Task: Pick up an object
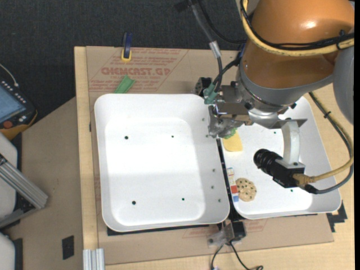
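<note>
While the pincer (pixel 223 129) hangs low at the right bin's (pixel 320 151) left wall — grip state I cannot tell — the yellow block (pixel 233 143) lies just beside and below it, cookie (pixel 245 189) farther toward the bin's front.

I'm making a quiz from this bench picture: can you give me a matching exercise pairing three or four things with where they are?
Things:
1. yellow piece
2. cookie
3. green strip
4. blue clip

Places:
A. on the cardboard, just above the left bin
B. at the far edge of the cardboard
C. in the right bin, near its front edge
D. in the right bin, just below the gripper

Pairs: 1-D, 2-C, 3-A, 4-B
</note>
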You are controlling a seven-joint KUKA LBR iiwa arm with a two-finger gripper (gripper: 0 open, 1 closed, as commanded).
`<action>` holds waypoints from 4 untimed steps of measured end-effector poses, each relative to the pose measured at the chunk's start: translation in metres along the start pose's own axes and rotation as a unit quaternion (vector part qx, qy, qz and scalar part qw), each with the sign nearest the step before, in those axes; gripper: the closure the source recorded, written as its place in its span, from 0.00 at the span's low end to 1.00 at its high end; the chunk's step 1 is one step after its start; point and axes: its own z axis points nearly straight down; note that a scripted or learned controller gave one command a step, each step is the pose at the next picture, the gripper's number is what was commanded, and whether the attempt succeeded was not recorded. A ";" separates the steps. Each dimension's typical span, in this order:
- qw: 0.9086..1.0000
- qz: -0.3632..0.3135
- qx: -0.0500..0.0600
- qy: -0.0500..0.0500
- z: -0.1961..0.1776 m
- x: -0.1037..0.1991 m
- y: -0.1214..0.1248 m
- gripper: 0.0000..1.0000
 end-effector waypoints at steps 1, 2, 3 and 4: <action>1.000 0.010 0.002 -0.002 0.047 -0.091 0.012 1.00; 1.000 0.002 0.001 0.000 0.081 -0.020 0.043 1.00; 1.000 0.008 -0.003 -0.002 0.042 -0.079 0.014 1.00; 1.000 0.002 0.001 0.000 0.073 -0.007 0.026 1.00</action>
